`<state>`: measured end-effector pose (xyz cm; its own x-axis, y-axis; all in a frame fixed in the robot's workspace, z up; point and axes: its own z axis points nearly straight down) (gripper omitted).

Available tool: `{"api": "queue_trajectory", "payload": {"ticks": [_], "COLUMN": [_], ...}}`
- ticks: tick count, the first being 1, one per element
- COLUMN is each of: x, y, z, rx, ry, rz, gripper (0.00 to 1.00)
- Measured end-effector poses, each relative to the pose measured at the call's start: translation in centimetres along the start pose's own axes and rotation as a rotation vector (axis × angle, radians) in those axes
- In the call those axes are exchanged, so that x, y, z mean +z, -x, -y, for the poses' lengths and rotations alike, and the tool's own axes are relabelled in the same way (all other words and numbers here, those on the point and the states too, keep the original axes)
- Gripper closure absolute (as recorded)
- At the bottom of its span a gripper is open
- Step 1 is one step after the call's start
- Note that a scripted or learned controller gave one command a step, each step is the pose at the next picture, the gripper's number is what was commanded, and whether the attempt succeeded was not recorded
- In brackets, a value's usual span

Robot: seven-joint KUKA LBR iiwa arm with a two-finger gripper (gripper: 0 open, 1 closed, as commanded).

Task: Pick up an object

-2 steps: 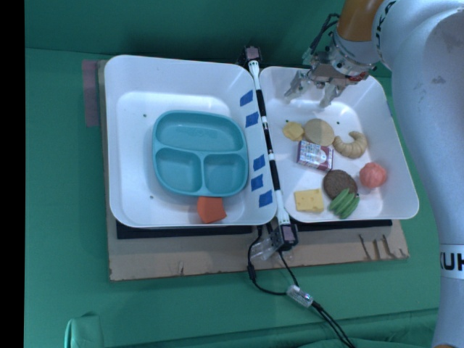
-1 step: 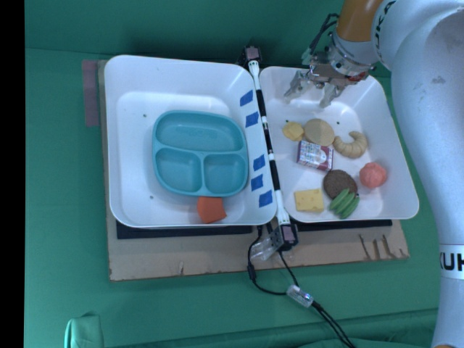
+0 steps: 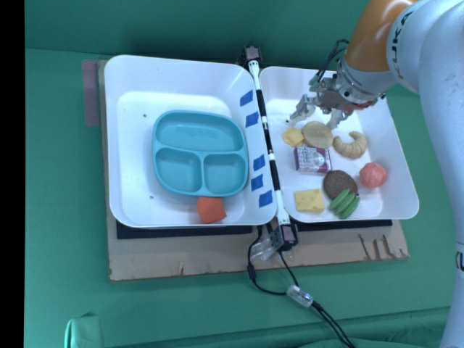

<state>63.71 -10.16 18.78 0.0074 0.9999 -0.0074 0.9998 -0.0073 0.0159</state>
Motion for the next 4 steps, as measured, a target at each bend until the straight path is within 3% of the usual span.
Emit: {"api": "queue_trajectory", "payload": {"ticks": [1, 2, 3, 4], "x": [-1.8, -1.8, 0.0, 0.2], "y": [0.4, 0.4, -0.3, -0.5], "z": [-0.4, -0.4, -0.7, -5.4], "rx": [0.006, 0.006, -0.001, -0.004], "ry": [0.017, 0.017, 0.002, -0.002], "rz": [0.006, 0.006, 0.001, -0.004], "gripper": [1.0, 0.0, 0.0, 0.0]}}
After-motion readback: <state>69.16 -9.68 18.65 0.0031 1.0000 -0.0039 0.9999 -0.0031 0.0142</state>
